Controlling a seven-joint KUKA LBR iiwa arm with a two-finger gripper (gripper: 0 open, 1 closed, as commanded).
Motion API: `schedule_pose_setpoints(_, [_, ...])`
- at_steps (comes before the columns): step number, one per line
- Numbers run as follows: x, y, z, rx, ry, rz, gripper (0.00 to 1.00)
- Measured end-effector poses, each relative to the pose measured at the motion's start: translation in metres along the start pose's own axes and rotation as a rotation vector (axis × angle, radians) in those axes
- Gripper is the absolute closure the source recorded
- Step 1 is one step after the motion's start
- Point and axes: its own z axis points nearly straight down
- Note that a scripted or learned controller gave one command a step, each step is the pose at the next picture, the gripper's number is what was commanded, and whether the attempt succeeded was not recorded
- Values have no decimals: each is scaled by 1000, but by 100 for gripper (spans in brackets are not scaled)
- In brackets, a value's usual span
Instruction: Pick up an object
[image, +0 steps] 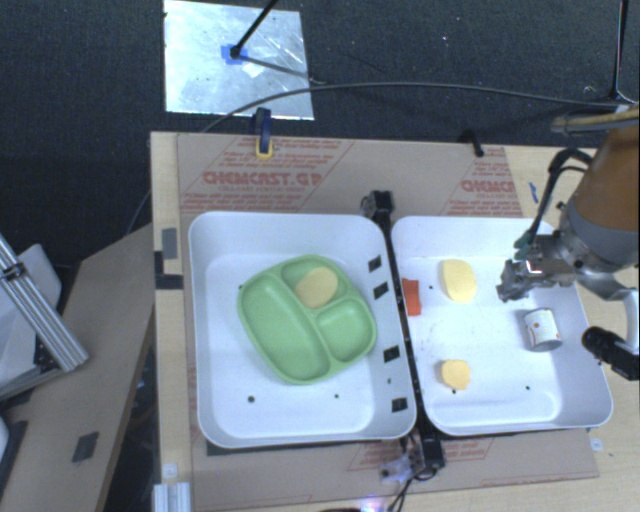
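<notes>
Over the right bin (570, 410) I see the tool (520, 282) hanging at the end of the arm (610, 215), which comes in from the right edge. Its metal head sits above the bin's upper right part, and from this slant I cannot tell how it is set; nothing shows in its grasp.

Just below the tool lies a small white cylinder (541, 329) on the bin floor, apart from it. To the tool's left, near but not touching, is a yellow piece (459, 280). A smaller yellow lump (456, 374) lies lower down, toward the bin's front. An orange block (410, 297) rests against the bin's left wall, beside the divider between the two bins.

Further out, the left bin (225, 400) carries a green tray (300, 325) with three compartments. A pale yellow item (317, 287) sits in its upper compartment; the other two compartments show plain green.

Both bins rest side by side on a brown board (330, 165) on the tabletop (115, 330).
</notes>
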Motion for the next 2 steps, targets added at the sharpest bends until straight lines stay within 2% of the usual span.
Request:
schedule_pose_setpoints(1, [60, 7, 12, 3, 3, -6, 100])
schedule_pose_setpoints(2, [112, 26, 24, 2, 2, -6, 100])
